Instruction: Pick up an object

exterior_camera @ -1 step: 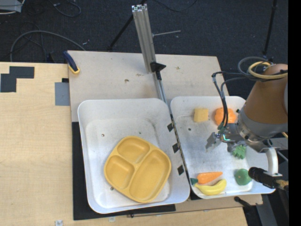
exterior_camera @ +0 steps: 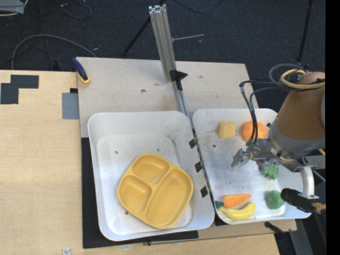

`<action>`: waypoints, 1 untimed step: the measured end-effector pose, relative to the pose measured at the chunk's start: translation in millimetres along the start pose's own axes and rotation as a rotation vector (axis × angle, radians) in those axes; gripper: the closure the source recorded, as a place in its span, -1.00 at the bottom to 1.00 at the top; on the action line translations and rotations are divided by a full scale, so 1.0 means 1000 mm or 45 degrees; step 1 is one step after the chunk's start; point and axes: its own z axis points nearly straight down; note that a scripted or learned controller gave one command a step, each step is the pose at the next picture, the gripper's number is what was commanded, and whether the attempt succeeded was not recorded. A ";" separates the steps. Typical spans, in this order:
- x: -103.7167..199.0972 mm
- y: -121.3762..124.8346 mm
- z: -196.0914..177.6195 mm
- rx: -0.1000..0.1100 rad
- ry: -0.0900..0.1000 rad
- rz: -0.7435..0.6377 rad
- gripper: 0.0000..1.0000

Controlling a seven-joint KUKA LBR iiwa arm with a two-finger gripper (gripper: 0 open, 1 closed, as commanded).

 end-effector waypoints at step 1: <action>-0.005 -0.003 0.063 0.006 0.001 0.001 -1.00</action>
